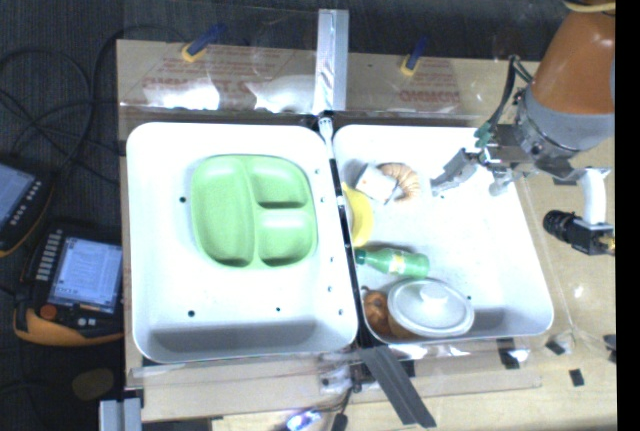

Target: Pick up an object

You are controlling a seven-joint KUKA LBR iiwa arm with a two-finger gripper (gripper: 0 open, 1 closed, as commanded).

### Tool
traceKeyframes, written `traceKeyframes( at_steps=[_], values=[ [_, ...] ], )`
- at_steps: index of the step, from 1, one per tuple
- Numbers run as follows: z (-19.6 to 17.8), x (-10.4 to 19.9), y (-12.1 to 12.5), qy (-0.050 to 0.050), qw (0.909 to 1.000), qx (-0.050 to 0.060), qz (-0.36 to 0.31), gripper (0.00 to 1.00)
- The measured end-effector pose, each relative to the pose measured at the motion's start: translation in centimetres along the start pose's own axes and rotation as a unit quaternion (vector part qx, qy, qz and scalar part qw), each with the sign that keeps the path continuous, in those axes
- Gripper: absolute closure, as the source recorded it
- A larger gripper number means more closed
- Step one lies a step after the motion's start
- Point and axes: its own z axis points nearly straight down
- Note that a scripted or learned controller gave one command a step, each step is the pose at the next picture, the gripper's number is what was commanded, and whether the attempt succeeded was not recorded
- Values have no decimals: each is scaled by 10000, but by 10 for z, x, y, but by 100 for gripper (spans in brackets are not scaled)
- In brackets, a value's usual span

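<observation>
White right bin holds bottle, croissant, banana, lidded bowl, crowded left and near. Tool hovers far-right over bare floor, pinching nothing; spread or pressed, cannot tell. Green tray in left bin.
</observation>
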Motion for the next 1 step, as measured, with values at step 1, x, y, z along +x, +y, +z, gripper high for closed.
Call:
traceKeyframes(
  at_steps=[1],
  values=[
    [71, 39, 64, -5, 9892, -7, -1464, 0]
  ],
)
